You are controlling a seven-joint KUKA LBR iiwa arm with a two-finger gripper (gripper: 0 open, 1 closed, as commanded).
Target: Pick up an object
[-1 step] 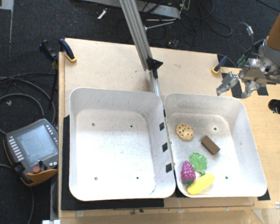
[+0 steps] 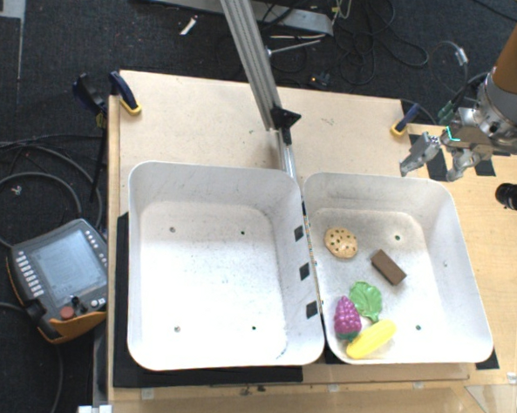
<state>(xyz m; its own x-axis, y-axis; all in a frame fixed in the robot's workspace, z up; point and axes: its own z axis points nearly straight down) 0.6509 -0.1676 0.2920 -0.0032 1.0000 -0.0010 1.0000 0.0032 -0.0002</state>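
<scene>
The right bin point(image 2: 452, 248) holds a round tan cookie point(image 2: 341, 243), a brown block point(image 2: 388, 267), a green leaf point(image 2: 367, 299), a purple grape bunch point(image 2: 348, 318) and a yellow corn-like piece point(image 2: 372, 339). My gripper point(image 2: 438, 158) hangs above the bench just past the right bin's far right corner, well clear of all the objects. Its two fingers stand apart with nothing between them.
The left bin point(image 2: 143, 238) sits beside the right one, sharing a middle wall. A slanted metal pole point(image 2: 254, 57) rises from behind the bins. Yellow clamps point(image 2: 128, 102) sit at the bench's far corners. A teach pendant point(image 2: 58, 272) lies on the floor left.
</scene>
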